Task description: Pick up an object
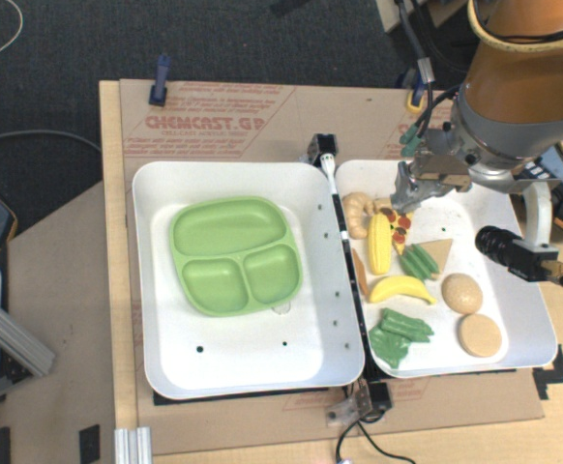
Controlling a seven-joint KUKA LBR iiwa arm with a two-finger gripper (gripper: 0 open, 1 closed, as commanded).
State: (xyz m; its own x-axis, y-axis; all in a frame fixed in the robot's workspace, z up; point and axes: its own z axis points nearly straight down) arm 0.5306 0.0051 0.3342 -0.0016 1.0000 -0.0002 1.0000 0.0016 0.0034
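Observation:
My gripper (399,204) hangs low over the upper left part of the right bin (523,351). It is right above a small red piece (399,223) and the top end of a yellow corn cob (379,246). A tan knobbly piece (357,212) lies just left of it. Further down lie a banana (401,289), green beans (419,260), a tan wedge (440,249), green pea pods (398,333) and two round tan buns (462,293) (480,335). Nothing visibly rests in the gripper.
The left bin (156,259) holds a green divided plate (235,254). A black clip (322,148) sits on the shared wall between the bins. A black cylindrical part (504,247) of the arm hangs over the right bin's right side.

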